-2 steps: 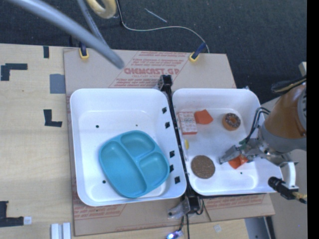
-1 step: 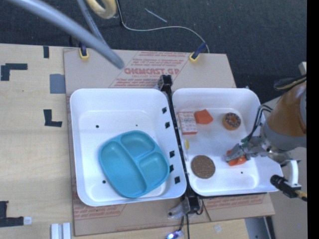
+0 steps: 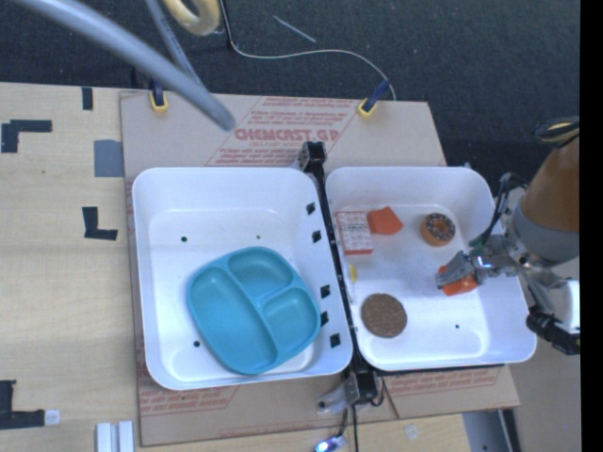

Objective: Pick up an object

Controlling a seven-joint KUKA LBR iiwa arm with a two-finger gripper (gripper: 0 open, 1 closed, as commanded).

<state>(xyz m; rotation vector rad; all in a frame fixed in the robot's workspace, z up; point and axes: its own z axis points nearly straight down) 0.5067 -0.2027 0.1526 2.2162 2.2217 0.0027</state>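
Claw [image 3: 459,273] over right bin [image 3: 415,345]; cardboard sheet [image 3: 283,132] on bench [image 3: 57,281].

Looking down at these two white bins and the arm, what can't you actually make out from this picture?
- Gripper: whether it grips the small orange-red piece beside it; too small and blurred in the camera view.
- Small white packet: its red printing is too small to read.
- Arm: cut off at the right edge.
- Brown disc: what it is; too little detail.
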